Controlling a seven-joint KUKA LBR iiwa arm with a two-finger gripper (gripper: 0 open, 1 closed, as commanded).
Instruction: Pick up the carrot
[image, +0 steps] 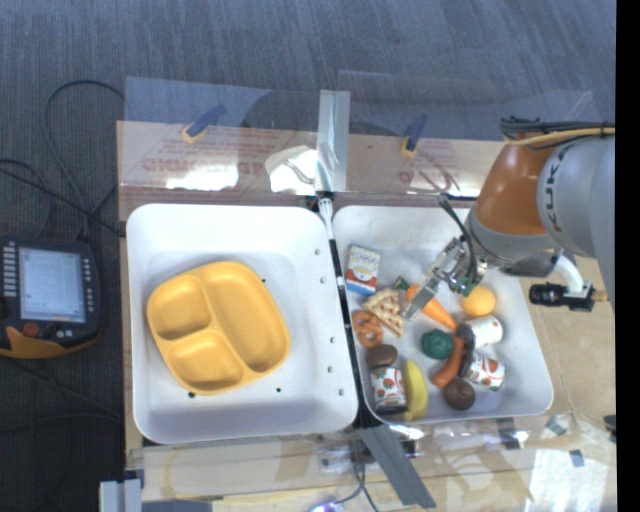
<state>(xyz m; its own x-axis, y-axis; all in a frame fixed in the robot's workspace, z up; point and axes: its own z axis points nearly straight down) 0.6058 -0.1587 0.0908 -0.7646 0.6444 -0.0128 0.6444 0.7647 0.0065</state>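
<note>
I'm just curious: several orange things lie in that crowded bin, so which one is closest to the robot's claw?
The carrot: long and tapered, it lies right at the end effector. The round orange fruit sits farther to the right, and the pretzel farther left.

Bench on grey carpet

A wooden bench (200, 155) stands on dark grey carpet (300, 40). A teach pendant (47, 295) lies on the floor to the left, its black cable (75, 150) looping away across the carpet.
</note>
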